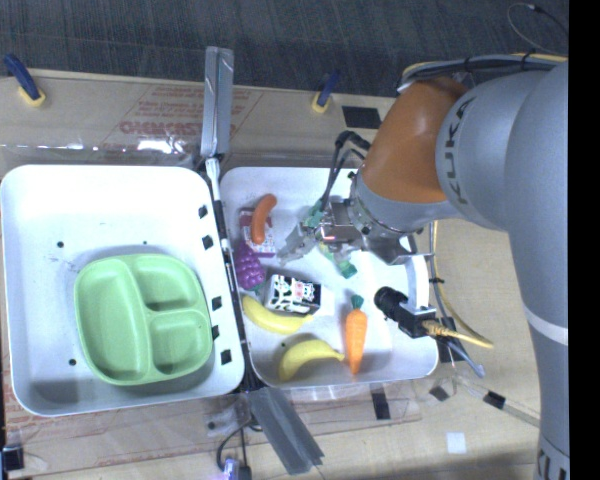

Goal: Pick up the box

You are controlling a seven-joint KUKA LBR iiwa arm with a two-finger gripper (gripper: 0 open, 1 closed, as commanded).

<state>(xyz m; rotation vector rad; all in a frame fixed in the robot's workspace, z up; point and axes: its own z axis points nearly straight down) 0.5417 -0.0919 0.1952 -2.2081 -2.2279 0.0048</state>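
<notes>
The box [293, 291] is small and black with a white printed pattern. It lies near the middle of the right bin [415, 363], resting against a banana. My gripper [318, 235] hangs over the bin's upper middle, a little above and to the right of the box and apart from it. Nothing is visibly held in it. The grey arm with its orange band reaches in from the right and covers the bin's far right corner.
Around the box lie a red sausage [261, 216], purple grapes [248, 266], two bananas [273, 318] [305, 356], a carrot [354, 336] and a small green piece [346, 264]. The left bin [20, 228] holds a green divided plate [145, 318].
</notes>
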